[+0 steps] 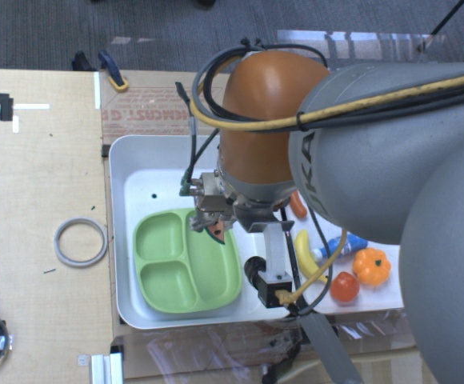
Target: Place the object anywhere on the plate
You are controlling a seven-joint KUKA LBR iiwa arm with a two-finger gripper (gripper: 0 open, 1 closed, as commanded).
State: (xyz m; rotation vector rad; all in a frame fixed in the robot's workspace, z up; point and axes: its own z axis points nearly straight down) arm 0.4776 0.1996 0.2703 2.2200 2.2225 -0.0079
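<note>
A grey robot arm's two-finger gripper [214,224] hangs over the green, three-compartment plastic plate [186,260], fingers closed on a small reddish-orange object [217,230]. The object looks airborne; release onto the plate remains.

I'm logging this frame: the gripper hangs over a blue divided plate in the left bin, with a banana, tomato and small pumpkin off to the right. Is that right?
One thing is off: the divided plate is green, not blue, as the camera view shows. The rest holds: the gripper hangs over it in the left bin, with the banana, tomato and small pumpkin to the right.
</note>
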